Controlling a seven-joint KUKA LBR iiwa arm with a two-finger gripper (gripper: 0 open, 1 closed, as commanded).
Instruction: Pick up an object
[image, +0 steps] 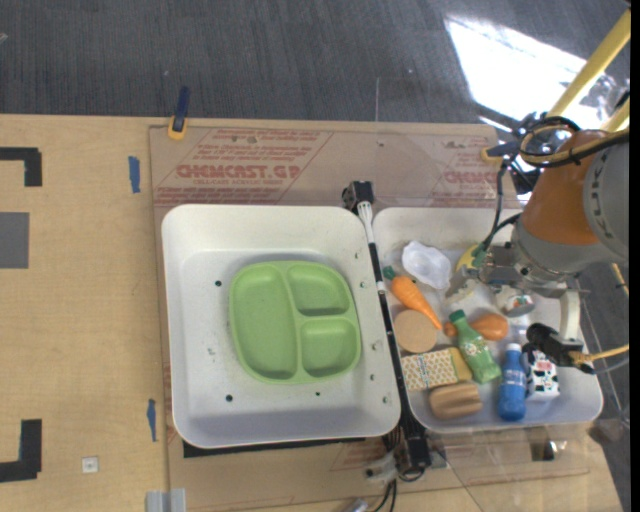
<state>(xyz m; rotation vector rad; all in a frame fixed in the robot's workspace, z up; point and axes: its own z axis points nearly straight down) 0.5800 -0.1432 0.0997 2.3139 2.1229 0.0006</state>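
Left bin (190, 330) holds green divided plate (295, 322), centred. Right bin (585, 400) crowded: carrot (415, 300), white crumpled item (427, 264), round tan disc (414, 331), green bottle (474, 350), blue bottle (512, 382), cracker (432, 369), bread roll (455, 400). Gripper (500, 285) low over bin's far right part; finger state cannot be told.

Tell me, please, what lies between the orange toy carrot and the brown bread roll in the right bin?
In the camera view, between the orange toy carrot and the brown bread roll lie a tan round disc and, below it, a yellow patterned cracker-like block.
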